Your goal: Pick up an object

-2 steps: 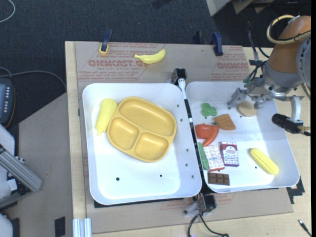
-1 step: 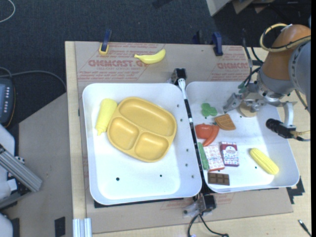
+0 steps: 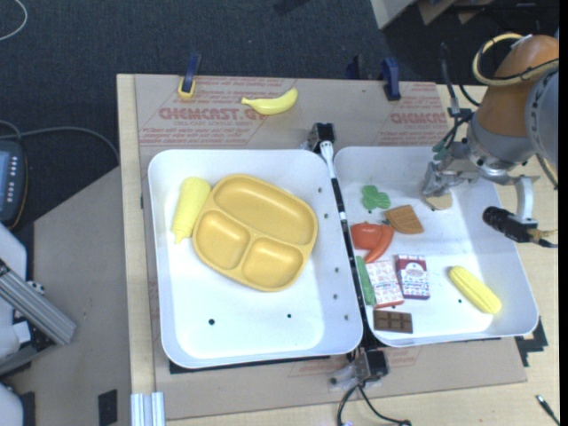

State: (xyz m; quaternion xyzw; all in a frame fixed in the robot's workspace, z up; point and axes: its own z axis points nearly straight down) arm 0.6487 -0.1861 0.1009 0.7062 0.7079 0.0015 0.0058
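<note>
Small tan piece (image 3: pixel 438 201), pale and blocky, lying at the far edge of the right bin (image 3: pixel 524 313), directly under the pincer (image 3: pixel 437 187), touching or nearly touching its tips. Too small to tell what food it copies. Just beside it toward the near left, a brown cracker-like square (image 3: pixel 405 219), lying flat and slightly turned. Well apart from the yellow corn cob (image 3: pixel 475 289) near the bin's front right.

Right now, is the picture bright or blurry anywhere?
In the camera view, light is even and soft: the white bins look bright without harsh glare, the yellow plate casts only a faint shadow, the snack packets' print is too fuzzy to read, and the gripper looks slightly blurred.
</note>
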